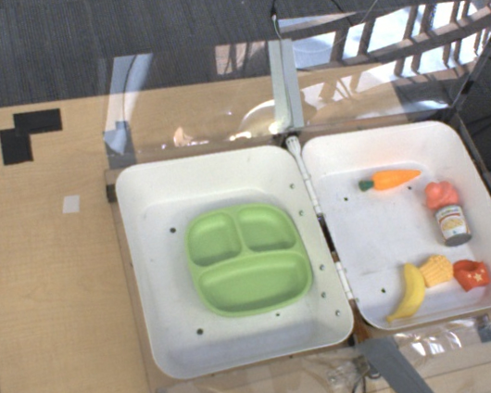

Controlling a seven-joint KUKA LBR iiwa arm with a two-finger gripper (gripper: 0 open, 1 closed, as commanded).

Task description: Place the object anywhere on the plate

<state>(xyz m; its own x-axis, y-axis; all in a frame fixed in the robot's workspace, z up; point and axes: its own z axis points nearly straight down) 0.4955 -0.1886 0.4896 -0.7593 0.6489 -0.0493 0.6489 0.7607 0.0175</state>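
The green plate [248, 258], split into three compartments, lies in the middle of the left bin [172, 340], left of frame centre, with nothing on it. Every candidate object lies in the right bin [361, 264]: a carrot [393, 179] toward the upper middle, a small jar [452, 223] at the right with a reddish piece [442, 194] touching its top, and along the lower edge a banana [407, 292], a yellow corn piece [435, 270] pressed against it, and a red item [472, 273] just beside the corn. Whether the hand is open or closed, I cannot tell. No pick has been made, so the whole job is still ahead. The main risk, as I judge it, is the crowding: banana, corn and red item sit so tightly that a descent on one could nudge or pinch its neighbour, and the same goes for the jar and the reddish piece. The banana also lies close to the bin's lower wall, which may block a finger. The carrot, standing well apart, looks the safest choice. The raised rims between the bins could catch a low carry.
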